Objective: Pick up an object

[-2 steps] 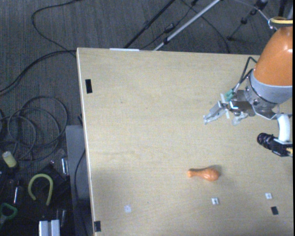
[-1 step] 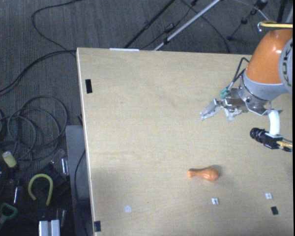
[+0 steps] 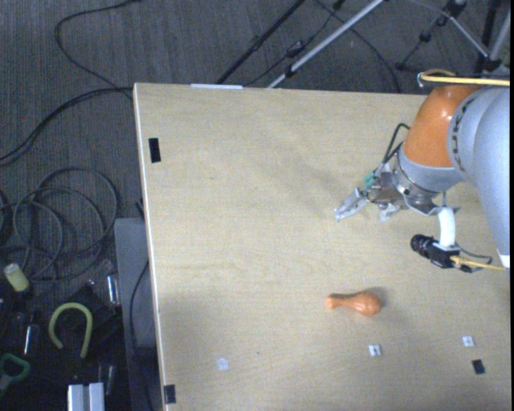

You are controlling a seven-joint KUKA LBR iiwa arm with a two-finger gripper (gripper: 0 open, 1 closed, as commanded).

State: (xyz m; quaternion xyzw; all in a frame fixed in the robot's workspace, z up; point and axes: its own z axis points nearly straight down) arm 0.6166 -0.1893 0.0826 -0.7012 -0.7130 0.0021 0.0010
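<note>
One object lies on the bench that I can go for: a small orange pear-shaped thing (image 3: 356, 303), lower centre-right of the frame, its fat end to the right and its thin neck pointing left. It rests flat on the pale wooden surface (image 3: 240, 187), with nothing touching it.

My gripper (image 3: 354, 205) sits in the right-middle of the frame, above the orange piece in the picture and well apart from it, tips pointing left. Nothing is between the fingers; whether they are spread or closed I cannot tell from this slanted view. The arm (image 3: 475, 144) comes in from the right edge, orange band bright above the wrist.

By my reading, the pick has not begun in earnest; the approach is yet to be made.

What worries me:
- The thing is rounded and tapered, so a closing pinch on the fat end may squirt it sideways.
- If the fingers come down along its length rather than across it, they may straddle nothing or just nudge it into a roll.
- From this angle height is hard to judge; descending short would close on air, too deep would jam into the wood.
</note>
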